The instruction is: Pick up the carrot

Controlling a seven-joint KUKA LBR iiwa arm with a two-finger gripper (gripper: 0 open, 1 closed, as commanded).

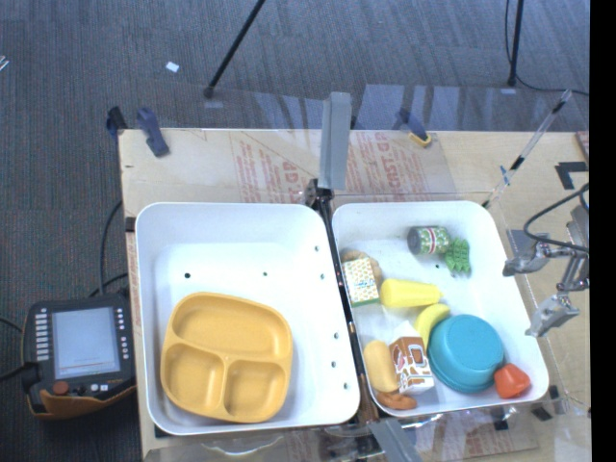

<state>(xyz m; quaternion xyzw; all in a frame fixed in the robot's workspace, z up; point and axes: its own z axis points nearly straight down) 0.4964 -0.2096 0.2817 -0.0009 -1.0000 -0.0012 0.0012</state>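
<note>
At the right edge of the scene, beyond the right bin, there are some grey metal parts [551, 314] and thin dark cables [551, 212]. I cannot tell if they belong to the arm, so I also cannot tell if the gripper is open or closed. Nothing touches the things in the bins.

The two shallow white bins stand side by side. The left bin [183, 234] holds one yellow plastic plate with three compartments [227, 355], lying in its near half.

The right bin [481, 215] holds ten things:
- **Far side:** one small can with a green label [427, 240], lying on its side, and just right of it one green leafy toy [458, 255].
- **Middle:** one small patterned box [361, 280] and two yellow toy pieces [409, 294], [432, 317].
- **Near side:** one round blue bowl [466, 351], one white and brown carton [413, 364] and one tan oblong piece [380, 364].

One small orange elongated piece [397, 401], which looks like the carrot, lies at the near wall, partly under the carton. One orange-red rounded piece [511, 380] lies in the near right corner, touching the bowl.
</note>
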